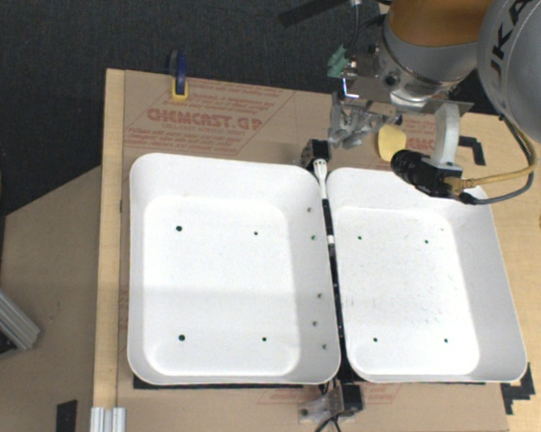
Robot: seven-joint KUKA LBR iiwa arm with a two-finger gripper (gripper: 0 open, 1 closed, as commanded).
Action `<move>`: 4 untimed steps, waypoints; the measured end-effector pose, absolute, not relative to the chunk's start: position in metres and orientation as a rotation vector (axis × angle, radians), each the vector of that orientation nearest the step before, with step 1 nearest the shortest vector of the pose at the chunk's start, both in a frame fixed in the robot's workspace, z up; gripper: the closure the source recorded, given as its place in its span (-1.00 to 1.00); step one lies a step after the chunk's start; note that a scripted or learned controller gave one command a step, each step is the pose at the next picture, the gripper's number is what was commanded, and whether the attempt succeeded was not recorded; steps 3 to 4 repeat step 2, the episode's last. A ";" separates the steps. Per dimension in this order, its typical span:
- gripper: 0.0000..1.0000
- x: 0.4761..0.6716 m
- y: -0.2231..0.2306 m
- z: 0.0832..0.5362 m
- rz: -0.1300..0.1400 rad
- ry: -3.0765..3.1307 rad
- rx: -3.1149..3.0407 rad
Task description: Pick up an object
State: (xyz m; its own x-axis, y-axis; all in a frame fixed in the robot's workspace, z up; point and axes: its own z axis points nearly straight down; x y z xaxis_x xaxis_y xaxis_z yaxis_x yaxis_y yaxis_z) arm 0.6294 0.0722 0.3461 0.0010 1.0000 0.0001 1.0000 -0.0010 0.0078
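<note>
Fingers sit above the bins' far edge, blurred among wrist hardware; grip state unreadable

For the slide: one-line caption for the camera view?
KUKA arm poised with its gripper above the far edge of two white bins, beside a small yellow object.
</note>
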 end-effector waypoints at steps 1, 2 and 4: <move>1.00 0.665 0.113 0.250 -0.012 2.230 2.223; 1.00 0.656 0.087 0.281 0.003 2.218 2.222; 1.00 0.656 0.087 0.281 0.003 2.218 2.222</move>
